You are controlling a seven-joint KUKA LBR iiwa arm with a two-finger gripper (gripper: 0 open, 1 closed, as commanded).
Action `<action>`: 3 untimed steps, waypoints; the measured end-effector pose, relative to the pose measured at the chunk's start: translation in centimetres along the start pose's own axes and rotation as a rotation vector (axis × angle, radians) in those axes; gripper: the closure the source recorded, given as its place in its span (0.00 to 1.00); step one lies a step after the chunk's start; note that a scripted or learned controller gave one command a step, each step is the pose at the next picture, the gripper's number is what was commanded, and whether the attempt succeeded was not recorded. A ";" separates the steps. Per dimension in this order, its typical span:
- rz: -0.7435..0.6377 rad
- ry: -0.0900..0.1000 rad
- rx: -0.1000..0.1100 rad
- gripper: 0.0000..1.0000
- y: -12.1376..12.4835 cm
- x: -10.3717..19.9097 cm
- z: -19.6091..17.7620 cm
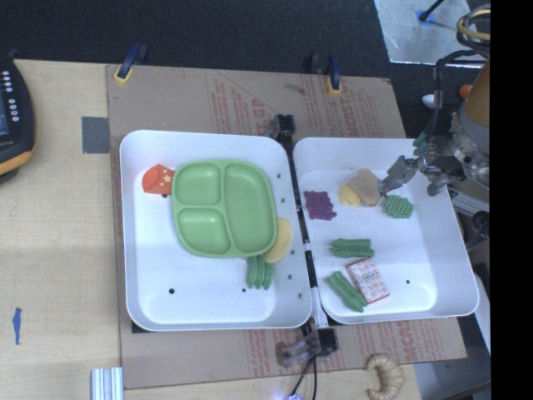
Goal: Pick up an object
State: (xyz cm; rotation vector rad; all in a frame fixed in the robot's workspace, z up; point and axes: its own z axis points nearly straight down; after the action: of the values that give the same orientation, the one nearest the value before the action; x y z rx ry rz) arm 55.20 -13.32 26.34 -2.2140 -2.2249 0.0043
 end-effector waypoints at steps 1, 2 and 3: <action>-0.001 0.004 0.016 0.00 -5.1 1.8 12.7; 0.004 -0.006 -0.013 0.00 1.5 -4.0 4.6; 0.001 0.000 0.003 0.00 1.4 -6.6 14.1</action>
State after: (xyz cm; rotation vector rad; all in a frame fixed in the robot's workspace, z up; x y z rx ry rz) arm 56.61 -19.90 12.20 -2.2133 -2.2225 0.0083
